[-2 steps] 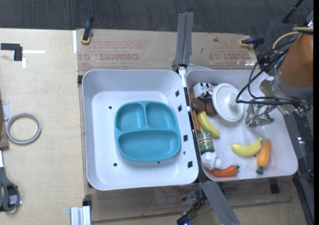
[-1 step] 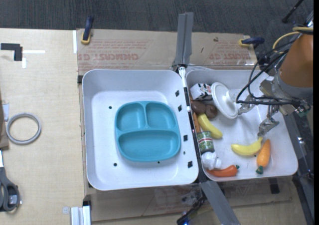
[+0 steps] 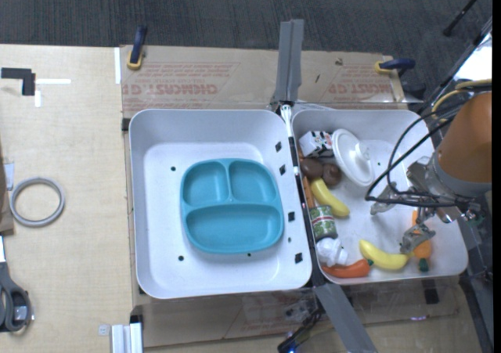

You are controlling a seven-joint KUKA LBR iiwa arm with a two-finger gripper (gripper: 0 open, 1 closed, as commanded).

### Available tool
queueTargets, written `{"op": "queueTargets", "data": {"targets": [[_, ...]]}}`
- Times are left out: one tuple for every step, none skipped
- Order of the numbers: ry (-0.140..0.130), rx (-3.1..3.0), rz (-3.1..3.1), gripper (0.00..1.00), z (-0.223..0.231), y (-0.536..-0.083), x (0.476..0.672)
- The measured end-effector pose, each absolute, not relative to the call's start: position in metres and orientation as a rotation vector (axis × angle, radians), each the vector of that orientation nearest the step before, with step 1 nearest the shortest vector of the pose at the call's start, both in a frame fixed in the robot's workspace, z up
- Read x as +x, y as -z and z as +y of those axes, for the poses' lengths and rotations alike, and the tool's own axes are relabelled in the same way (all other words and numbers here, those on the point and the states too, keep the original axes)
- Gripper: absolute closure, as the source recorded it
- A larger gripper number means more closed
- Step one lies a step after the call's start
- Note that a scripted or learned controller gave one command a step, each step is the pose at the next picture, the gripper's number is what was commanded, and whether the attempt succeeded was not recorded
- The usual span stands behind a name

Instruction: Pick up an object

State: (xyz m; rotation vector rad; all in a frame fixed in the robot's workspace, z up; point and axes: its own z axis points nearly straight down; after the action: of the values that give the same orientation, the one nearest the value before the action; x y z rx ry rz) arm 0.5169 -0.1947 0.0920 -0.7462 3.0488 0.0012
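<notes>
Camera view, from above at a slant: two white bins sit side by side on the counter point(image 3: 63, 140). The left bin point(image 3: 149, 187) carries a teal divided plate point(image 3: 232, 205) lying flat near its middle. The right bin point(image 3: 391, 265) holds the candidate objects, most crowded against its left wall: a white lid-like dish point(image 3: 354, 156), a dark brown item point(image 3: 321, 170), a yellow banana point(image 3: 329, 198), a green-labelled bottle point(image 3: 322, 222), a second banana point(image 3: 383, 256) and a red-orange pepper point(image 3: 348, 268). The arm point(image 3: 468, 148) reaches in from the right, its gripper point(image 3: 417, 235) low over the bin's right part, just above a small orange carrot-like piece point(image 3: 423, 250), apparently lined up to grasp it. Whether the fingers are spread or closed cannot be told; nothing is visibly held.
</notes>
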Motion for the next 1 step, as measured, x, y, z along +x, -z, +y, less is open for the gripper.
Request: {"op": "queueTargets", "data": {"targets": [[-0.002,-0.714,3.057,0.0,-0.1203,-0.0921,0.5235]]}}
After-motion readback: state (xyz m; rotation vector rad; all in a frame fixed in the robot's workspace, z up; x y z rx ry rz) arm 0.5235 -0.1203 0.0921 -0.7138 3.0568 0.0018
